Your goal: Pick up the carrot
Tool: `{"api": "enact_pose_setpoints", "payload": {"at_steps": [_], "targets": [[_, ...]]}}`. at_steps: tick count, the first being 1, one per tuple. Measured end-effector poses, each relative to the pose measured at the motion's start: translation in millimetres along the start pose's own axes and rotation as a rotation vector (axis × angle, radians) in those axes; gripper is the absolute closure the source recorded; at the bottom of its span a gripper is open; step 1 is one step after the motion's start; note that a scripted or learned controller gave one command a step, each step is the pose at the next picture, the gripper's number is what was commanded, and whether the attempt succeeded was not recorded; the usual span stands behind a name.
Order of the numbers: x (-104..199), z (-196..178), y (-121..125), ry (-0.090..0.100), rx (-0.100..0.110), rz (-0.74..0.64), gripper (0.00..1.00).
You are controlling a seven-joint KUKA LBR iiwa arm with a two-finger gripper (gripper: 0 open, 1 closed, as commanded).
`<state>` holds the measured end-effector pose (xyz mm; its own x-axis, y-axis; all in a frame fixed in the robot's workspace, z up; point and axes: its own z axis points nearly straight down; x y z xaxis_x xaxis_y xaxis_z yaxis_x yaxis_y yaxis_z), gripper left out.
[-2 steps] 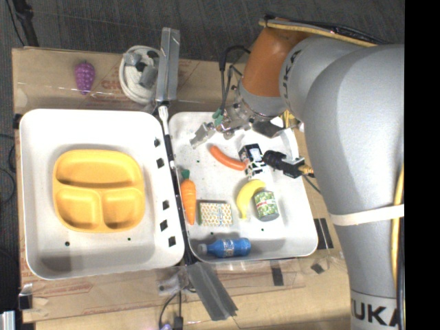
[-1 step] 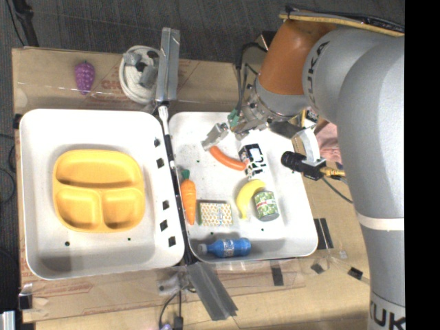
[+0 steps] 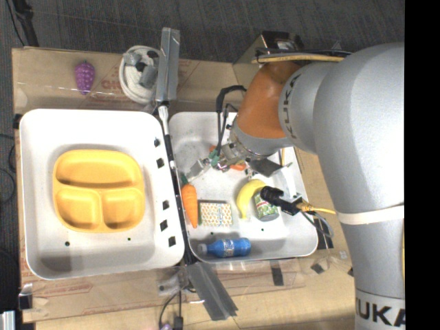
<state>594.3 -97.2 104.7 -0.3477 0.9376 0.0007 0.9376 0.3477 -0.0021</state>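
Carrot (image 3: 190, 204): lies against right bin's (image 3: 302, 243) left wall, awkward to straddle.
Gripper (image 3: 214, 159): at carrot's one o'clock; finger spread unreadable.

bench (image 3: 62, 88): two bins (image 3: 31, 184), grapes (image 3: 84, 76)

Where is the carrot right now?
The carrot lies in the right bin, against its left wall, just left of the small patterned box and above the blue bottle.

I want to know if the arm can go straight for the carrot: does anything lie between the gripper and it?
Nothing visible does. The carrot lies by the left wall of the right bin, with bare bin floor between it and the gripper up and to its right. The patterned box sits beside the carrot, off that line.
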Motion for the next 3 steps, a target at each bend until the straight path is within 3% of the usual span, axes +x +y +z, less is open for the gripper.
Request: {"api": "enact_pose_setpoints", "payload": {"at_steps": [1,2,3], "targets": [[-90,13,-26,-0.002,-0.002,-0.347,0.0],[-42,13,48,-0.002,-0.002,-0.183,0.0],[30,-87,61,0.0,0.0,-0.001,0.0]]}}
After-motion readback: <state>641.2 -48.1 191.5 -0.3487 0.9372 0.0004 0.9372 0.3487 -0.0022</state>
